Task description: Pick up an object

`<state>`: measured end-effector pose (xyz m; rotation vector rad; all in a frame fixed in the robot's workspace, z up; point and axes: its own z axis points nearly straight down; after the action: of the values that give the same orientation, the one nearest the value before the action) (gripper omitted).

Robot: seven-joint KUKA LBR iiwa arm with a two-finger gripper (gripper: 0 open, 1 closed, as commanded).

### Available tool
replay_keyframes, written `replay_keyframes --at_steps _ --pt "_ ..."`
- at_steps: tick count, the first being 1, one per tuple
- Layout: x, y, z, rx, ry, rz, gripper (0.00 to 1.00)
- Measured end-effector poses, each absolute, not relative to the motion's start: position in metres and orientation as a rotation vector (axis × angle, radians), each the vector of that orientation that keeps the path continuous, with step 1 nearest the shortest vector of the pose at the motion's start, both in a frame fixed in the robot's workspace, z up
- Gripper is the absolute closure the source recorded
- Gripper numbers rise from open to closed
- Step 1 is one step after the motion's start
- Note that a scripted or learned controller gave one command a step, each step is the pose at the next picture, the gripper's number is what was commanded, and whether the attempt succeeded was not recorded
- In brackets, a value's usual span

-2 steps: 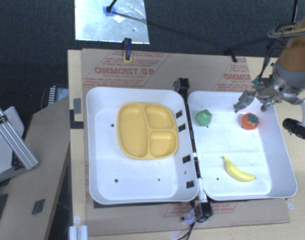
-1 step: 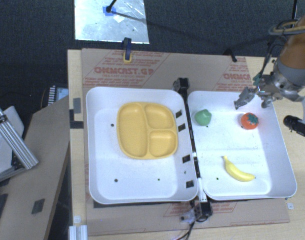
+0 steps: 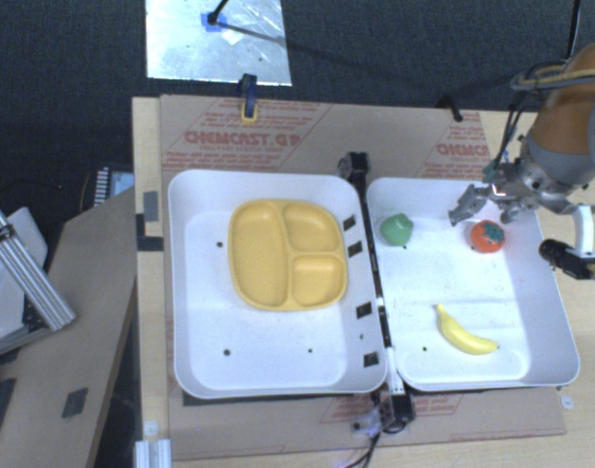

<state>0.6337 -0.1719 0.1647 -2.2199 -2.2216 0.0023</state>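
In the right bin (image 3: 532, 359) lie a green apple-like fruit (image 3: 397, 228) at the far left, a red tomato-like fruit (image 3: 487, 236) at the far right, and a yellow banana (image 3: 464, 332) near the front. My gripper (image 3: 487, 206) hangs over the bin's far right part, just above and behind the red fruit. Its fingers (image 3: 465, 206) spread apart with nothing between them.
The left bin (image 3: 195, 291) holds a yellow divided plate (image 3: 286, 254). Black clips run along the seam between the bins (image 3: 368, 261). The arm's orange band and wrist (image 3: 571, 115) stand at the right edge. Cardboard lies under both bins.
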Motion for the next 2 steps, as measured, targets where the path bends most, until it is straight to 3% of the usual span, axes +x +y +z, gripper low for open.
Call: replay_keyframes --at_steps 1,2 --pt "0.634 -0.171 0.123 -2.22 -2.222 0.001 0.0" --pt "0.639 -0.171 0.113 -2.23 -2.233 -0.014 0.0"
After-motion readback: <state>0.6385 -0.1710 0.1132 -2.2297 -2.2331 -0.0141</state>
